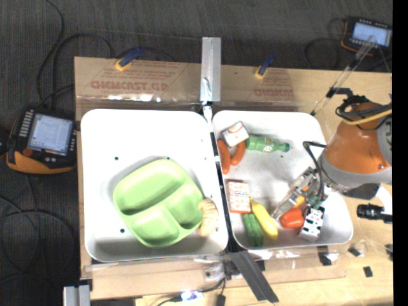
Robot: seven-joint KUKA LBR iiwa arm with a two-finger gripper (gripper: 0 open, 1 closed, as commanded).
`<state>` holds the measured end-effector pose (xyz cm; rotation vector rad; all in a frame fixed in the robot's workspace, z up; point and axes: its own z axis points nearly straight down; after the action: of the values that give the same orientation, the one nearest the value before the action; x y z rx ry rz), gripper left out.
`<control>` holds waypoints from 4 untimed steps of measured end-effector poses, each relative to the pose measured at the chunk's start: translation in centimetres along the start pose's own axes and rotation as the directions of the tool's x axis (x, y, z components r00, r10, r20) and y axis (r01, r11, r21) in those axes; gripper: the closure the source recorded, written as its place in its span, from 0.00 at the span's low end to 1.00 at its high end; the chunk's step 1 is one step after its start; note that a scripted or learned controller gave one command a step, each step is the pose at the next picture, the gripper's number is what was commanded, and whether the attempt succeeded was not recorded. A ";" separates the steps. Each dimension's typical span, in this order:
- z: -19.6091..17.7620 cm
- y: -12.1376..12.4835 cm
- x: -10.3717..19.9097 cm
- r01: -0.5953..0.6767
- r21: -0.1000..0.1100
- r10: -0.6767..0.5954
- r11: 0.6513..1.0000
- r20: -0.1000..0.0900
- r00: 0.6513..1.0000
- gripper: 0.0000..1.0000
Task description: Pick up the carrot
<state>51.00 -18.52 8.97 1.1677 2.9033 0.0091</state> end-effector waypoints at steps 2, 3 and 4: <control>-0.4 0.0 2.6 0.382 0.006 -0.382 0.924 0.017 0.924 1.00; -5.3 -2.1 1.5 0.023 0.010 -0.023 1.000 -0.010 1.000 1.00; -6.1 1.0 4.5 0.225 0.010 -0.225 0.974 -0.012 0.974 1.00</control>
<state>48.34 -14.68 15.07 0.8349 3.0300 -0.0036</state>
